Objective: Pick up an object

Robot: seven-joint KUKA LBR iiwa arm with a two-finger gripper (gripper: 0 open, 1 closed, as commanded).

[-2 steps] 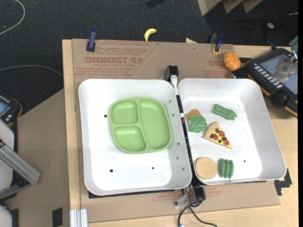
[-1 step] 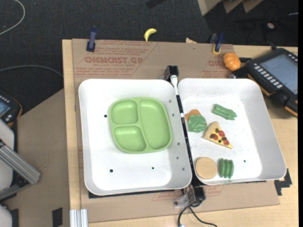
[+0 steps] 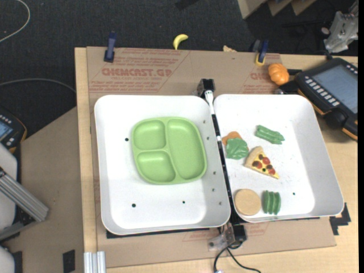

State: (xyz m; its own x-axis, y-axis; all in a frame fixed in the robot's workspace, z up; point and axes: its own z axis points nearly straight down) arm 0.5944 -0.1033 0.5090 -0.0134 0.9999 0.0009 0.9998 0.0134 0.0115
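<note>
Nearest the camera, the round tan cookie (image 3: 247, 202) lies beside a green bean bundle (image 3: 271, 202) in the right bin (image 3: 310, 118). Largest is the green divided plate (image 3: 169, 150) in the left bin (image 3: 111, 152). Pizza slice (image 3: 261, 162), lettuce (image 3: 236, 148) and pea pod (image 3: 269, 134) sit well apart.

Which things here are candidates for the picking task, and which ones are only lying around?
Candidates, in the right bin:
pizza slice
round cookie
green pods
green beans
leafy green

Lying around:
green divided tray
banana
orange
blue clamps
</note>
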